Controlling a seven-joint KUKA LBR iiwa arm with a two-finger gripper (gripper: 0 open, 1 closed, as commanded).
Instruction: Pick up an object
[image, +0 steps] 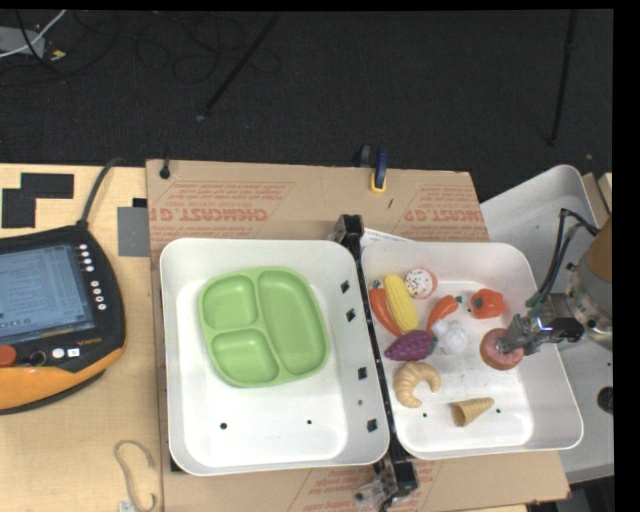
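Note:
The right bin (545, 425) holds several toy foods: a yellow corn cob (401, 302), a pink sprinkled donut (420, 283), an orange carrot (441, 310), a red pepper (487, 303), purple grapes (410, 346), a tan croissant (416, 381) and an ice cream cone (471, 410). A reddish round piece (497, 353) lies near the bin's right side. My gripper (520, 335) reaches in from the right and sits low, right at the upper edge of that round piece. Nothing is lifted off the bin floor.
The left bin (190, 420) carries a green divided plate (264, 326). A black clamp strip (366, 340) runs between the bins. A teach pendant (50, 315) rests at the far left of the bench. Open floor lies in the right bin's front right corner.

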